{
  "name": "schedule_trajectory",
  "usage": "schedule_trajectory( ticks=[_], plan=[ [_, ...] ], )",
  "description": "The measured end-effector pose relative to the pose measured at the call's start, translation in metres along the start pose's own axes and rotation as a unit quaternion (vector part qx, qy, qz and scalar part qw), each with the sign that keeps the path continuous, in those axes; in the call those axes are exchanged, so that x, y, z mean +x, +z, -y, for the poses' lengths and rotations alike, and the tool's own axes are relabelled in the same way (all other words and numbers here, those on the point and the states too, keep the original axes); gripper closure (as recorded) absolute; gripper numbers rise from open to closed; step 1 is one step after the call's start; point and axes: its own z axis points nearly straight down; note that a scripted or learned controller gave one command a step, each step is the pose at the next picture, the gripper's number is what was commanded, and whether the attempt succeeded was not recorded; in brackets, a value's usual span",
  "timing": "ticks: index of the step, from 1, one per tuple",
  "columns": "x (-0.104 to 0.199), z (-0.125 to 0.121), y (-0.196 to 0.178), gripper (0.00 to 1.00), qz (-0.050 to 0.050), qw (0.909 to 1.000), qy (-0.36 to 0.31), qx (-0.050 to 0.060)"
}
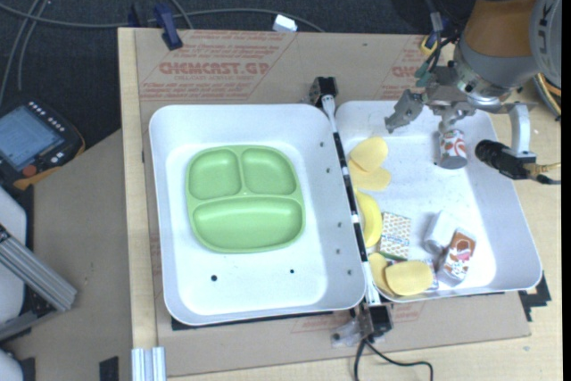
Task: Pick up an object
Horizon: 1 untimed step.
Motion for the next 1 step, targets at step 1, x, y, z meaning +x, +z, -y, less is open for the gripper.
schedule_trajectory(
  ticks=[1],
  plan=[
    [0.0032,-0.0145,0.0958,0.0,0.0,1.0,0.0,0.0]
  ],
)
